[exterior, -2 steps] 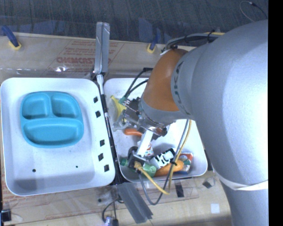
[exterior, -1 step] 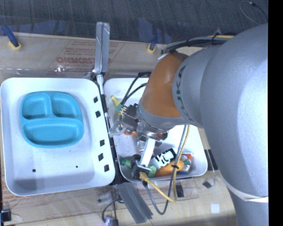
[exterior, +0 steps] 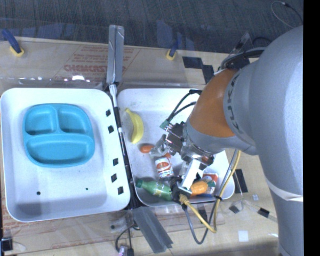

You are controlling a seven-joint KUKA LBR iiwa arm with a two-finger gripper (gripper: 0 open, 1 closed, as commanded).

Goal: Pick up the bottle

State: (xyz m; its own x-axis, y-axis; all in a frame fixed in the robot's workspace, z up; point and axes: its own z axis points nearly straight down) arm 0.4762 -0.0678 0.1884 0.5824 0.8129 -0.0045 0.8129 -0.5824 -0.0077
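Camera view, gripper (exterior: 177,176) low in the right bin (exterior: 149,97), finger spread impossible to tell, green bottle (exterior: 154,189) lying just beside it near the front wall, perhaps touching, banana (exterior: 135,126) farther back, blue tray (exterior: 57,133) in the left bin (exterior: 10,159).

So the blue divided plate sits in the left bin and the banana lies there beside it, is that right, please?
Not quite: the banana lies in the right bin, as the camera view shows. The blue divided plate does sit in the left bin.
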